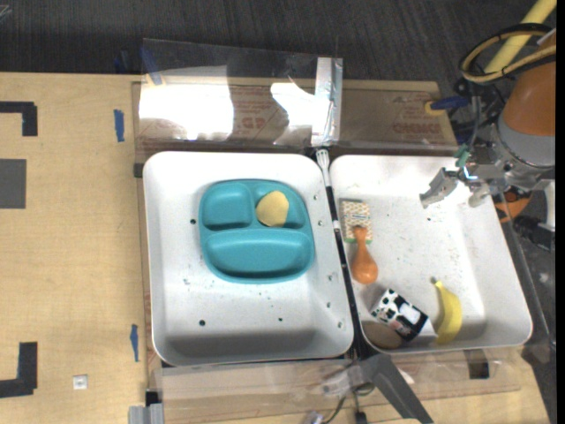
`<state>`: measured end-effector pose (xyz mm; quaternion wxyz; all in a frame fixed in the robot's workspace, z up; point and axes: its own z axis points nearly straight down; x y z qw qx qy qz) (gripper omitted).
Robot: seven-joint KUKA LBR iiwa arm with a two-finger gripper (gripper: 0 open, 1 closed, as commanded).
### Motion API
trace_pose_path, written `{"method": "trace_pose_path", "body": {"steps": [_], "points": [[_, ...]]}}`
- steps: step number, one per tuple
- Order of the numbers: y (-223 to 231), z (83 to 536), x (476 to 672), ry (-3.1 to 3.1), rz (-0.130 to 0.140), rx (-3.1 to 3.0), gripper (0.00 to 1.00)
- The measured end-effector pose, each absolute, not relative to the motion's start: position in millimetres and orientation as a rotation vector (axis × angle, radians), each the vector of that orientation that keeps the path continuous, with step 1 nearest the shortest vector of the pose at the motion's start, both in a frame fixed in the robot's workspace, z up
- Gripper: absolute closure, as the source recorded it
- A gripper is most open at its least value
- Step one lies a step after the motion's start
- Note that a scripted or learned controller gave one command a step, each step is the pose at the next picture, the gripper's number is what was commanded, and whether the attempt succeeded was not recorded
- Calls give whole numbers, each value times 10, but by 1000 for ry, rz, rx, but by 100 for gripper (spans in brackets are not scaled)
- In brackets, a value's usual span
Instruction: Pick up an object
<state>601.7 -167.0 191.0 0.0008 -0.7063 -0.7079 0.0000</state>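
From my station I see the gripper hanging over the far right corner of the right-hand shallow white bin, and its jaws are spread with nothing between them. One grey finger points left and down toward the bin floor, the other sits just right of it. The grey arm with its orange band reaches in from the right edge, which I judge is why the jaws sit at that corner and not above any item.

Everything I could pick lies nearer and further left in that bin, well apart from the jaws. A yellow banana curves along the near right part. A black-and-white patterned toy sits just left of it at the near edge. An orange pear-shaped toy lies against the left wall, with a small speckled tan block just beyond it on the far side. I reckon the banana is the closest target, and it lies free of the walls, so spread jaws could come straight down over it.

The left-hand white bin holds a teal divided plate, and a round yellow ball-like item rests in its far right compartment. Both bins stand side by side on the wooden surface.
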Motion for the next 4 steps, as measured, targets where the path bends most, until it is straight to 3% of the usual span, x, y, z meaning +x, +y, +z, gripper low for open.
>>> {"method": "trace_pose_path", "body": {"steps": [1,2,3,4], "points": [[-1711,1529,5243,-2164,4,-2273,0],[-1877,872,4811,-2276,-5,-2172,0],[-1884,990,4833,-2281,-8,-2178,100],[-1466,2281,5121,-2363,-13,-2087,100]]}}
